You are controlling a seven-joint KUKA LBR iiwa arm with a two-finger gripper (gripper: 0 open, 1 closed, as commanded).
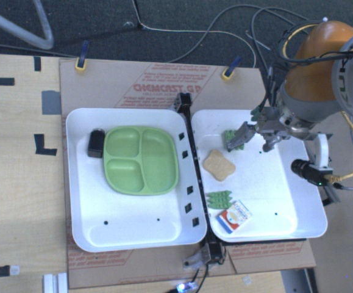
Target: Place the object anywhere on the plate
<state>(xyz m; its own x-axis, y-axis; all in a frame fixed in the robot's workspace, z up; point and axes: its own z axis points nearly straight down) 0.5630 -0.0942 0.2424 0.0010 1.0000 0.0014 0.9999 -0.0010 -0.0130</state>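
Pincer hanging over the right bin, beside a small dark green object.

The two-finger pincer is standing spread and empty; the small dark green object is lying just beside its left finger, well apart from the light green sectioned plate in the left white bin.

Left bin: green divided plate, with a small black object just beside its left edge. Right bin: tan sponge-like piece, green ridged item, red-white-blue packet. Pincer over the right bin's upper part, a dark green object at its left finger.
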